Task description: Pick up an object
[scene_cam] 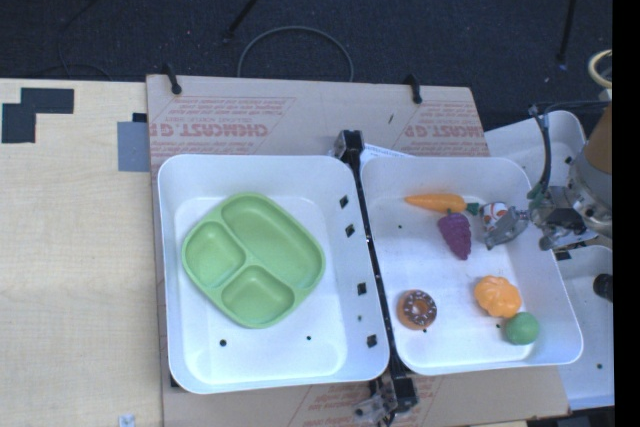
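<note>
Now | gripper (528, 227) at right-bin right edge, fingers look spread, pinching nothing | nearest obj: purple grapes (455, 235) just left of it, long axis approx vertical.

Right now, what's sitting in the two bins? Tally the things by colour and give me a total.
Orange: 2, the carrot and the orange lump
Purple: 1, the grape bunch
Brown: 1, the donut
Green: 2, the green ball and the divided plate
White and red: 1, a small piece beside the gripper, too small to identify
Total: 7
</note>
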You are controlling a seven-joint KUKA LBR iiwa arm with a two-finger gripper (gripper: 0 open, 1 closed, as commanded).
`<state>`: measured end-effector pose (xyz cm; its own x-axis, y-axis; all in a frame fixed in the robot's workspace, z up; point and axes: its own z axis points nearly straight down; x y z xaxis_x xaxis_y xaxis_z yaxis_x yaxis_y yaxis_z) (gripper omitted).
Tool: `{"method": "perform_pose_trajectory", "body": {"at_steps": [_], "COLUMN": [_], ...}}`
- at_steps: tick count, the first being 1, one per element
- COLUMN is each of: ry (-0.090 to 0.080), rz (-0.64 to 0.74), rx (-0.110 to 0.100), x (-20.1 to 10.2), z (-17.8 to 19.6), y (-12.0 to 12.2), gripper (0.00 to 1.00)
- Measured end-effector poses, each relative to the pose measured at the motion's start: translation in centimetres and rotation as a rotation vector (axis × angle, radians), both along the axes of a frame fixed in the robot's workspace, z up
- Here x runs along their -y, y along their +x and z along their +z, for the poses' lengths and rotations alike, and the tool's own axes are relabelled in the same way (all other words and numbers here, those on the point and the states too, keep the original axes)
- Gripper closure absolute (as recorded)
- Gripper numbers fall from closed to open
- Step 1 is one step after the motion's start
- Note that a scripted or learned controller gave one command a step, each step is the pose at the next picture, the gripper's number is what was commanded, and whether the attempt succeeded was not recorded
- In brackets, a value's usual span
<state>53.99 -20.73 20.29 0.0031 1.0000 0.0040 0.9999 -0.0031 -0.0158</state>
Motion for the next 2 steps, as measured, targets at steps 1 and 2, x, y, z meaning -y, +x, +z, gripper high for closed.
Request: {"method": "perform_pose_trajectory", "body": {"at_steps": [1, 2], "ry": [-0.003, -0.001], "rz": [0.003, 0.004], "rx": [0.013, 0.009], "x": [0.0, -0.4], "z": [0.8, -3.6], "y": [0.3, 0.1], "gripper": [0.00, 0.00]}}
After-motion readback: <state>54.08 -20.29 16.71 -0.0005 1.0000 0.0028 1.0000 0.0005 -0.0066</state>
